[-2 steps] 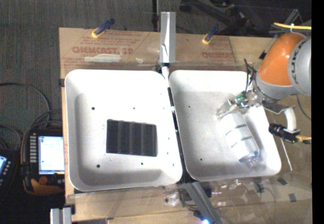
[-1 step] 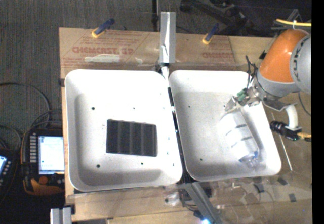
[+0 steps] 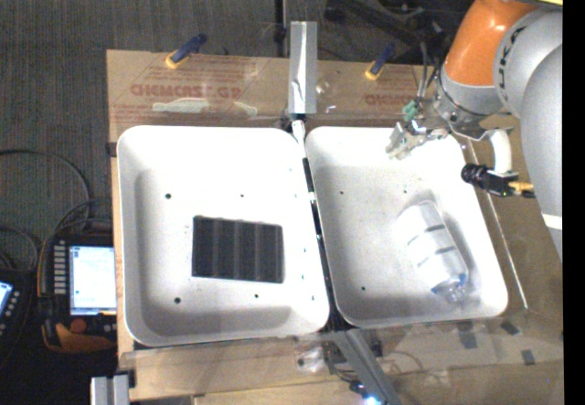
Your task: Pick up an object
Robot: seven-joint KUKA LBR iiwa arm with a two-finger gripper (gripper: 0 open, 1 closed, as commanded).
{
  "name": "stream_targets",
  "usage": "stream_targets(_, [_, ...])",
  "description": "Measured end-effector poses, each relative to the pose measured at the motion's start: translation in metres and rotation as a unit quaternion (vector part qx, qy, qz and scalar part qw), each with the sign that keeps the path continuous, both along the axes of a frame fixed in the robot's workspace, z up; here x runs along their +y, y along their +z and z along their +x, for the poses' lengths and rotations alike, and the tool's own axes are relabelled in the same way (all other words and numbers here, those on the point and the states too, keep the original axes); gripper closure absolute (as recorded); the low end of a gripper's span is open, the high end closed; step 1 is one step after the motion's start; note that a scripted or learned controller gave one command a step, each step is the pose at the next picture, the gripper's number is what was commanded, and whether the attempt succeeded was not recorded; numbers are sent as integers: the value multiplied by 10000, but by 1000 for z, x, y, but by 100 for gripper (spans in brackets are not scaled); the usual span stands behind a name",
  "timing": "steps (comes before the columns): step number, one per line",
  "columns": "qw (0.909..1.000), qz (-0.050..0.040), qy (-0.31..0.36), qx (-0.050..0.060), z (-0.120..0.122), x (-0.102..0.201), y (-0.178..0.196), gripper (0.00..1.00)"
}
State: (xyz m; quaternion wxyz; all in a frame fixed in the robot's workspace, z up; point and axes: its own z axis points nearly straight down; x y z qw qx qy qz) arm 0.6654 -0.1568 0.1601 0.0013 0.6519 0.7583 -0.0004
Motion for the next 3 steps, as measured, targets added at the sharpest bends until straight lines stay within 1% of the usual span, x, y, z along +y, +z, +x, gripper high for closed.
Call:
stream_targets(1, [10000, -3, 1, 4, 0, 0, 0, 0])
stream_targets(2, [9999, 5, 161, 1, -36, -31, -67, 0])
stream_targets(3, [9999, 5, 171, -6, -35, -30, -57, 100])
